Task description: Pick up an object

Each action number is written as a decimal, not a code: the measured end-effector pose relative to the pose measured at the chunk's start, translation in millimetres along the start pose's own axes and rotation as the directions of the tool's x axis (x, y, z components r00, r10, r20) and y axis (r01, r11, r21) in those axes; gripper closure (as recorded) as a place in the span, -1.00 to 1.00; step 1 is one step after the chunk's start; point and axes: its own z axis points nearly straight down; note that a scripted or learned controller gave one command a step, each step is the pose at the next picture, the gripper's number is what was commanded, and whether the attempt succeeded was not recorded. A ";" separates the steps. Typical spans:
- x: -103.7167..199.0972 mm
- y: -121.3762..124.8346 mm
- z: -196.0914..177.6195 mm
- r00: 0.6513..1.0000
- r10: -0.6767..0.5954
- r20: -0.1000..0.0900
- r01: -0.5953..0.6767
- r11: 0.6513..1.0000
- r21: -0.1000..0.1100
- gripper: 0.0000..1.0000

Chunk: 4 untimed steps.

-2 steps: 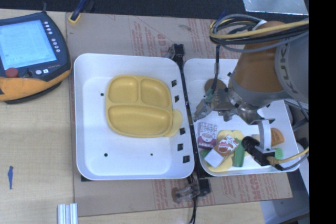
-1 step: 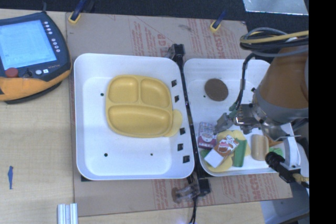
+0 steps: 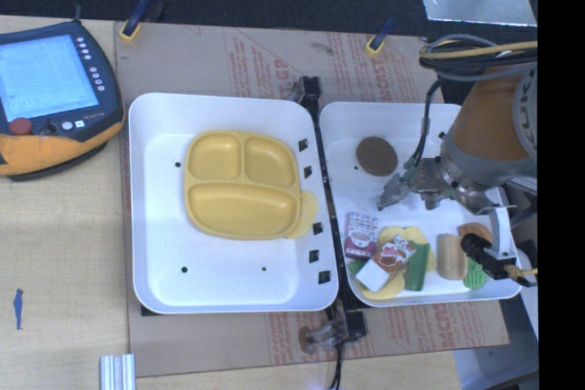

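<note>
The right bin (image 3: pixel 343 128) holds several small things: a brown round disc (image 3: pixel 376 156), a pink packet (image 3: pixel 361 233), a yellow piece (image 3: pixel 398 286) with a white card (image 3: pixel 371 275) on it, a green piece (image 3: pixel 418 268) and a tan roll (image 3: pixel 450 256). My gripper (image 3: pixel 411 195) hangs over the middle of this bin, just right of and below the disc and above the yellow piece. Its fingers stand apart with nothing between them. The grey arm with its orange band (image 3: pixel 494 119) covers the bin's right side.
The left bin (image 3: pixel 151 224) holds a yellow divided tray (image 3: pixel 244 184). A control pendant (image 3: pixel 50 96) lies on the bench at far left. Black clips (image 3: pixel 318 215) line the seam between the bins. Cables (image 3: pixel 475 50) loop above the arm.
</note>
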 end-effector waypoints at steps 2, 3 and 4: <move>23.9 116.8 34.7 1.000 -0.002 -0.002 0.002 1.000 0.003 -1.00; 23.8 11.0 39.0 1.000 0.001 -0.002 -0.001 1.000 0.009 -1.00; 13.3 51.1 39.2 1.000 -0.003 -0.002 0.003 1.000 0.003 -1.00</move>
